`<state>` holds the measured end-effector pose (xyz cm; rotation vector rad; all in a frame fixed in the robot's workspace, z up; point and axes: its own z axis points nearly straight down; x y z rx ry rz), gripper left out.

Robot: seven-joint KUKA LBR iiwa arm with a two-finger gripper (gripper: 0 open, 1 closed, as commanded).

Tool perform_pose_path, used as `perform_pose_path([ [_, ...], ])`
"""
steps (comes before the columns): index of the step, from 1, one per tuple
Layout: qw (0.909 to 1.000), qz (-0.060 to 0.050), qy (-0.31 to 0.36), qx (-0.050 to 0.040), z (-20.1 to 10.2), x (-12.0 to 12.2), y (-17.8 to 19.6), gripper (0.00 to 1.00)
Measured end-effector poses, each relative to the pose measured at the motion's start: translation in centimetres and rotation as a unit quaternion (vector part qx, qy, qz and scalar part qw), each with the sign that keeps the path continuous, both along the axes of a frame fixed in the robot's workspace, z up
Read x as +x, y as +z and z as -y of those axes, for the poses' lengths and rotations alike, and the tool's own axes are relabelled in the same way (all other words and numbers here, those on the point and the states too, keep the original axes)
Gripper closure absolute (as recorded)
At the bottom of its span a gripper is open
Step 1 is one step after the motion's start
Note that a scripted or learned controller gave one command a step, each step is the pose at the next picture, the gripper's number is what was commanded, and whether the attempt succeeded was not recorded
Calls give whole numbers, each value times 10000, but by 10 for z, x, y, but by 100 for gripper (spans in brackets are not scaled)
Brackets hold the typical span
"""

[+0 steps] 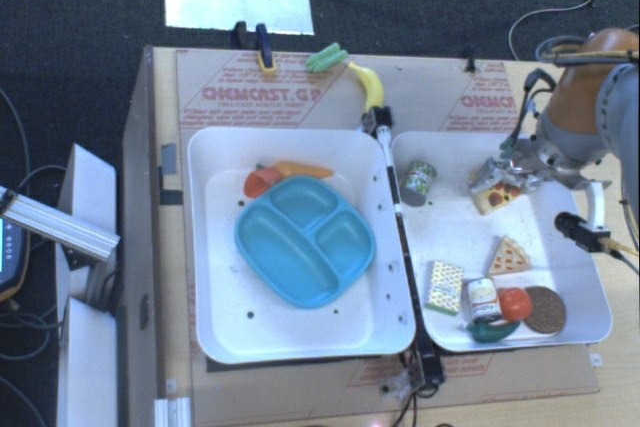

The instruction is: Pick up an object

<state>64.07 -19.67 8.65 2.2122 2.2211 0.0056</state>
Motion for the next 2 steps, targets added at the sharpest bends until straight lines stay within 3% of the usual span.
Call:
perform_pose_path([
  [1, 10000, 14, 46, 75, -9, 4, 13, 100],
  [2, 10000, -20, 3, 13, -38, 4, 17, 100],
])
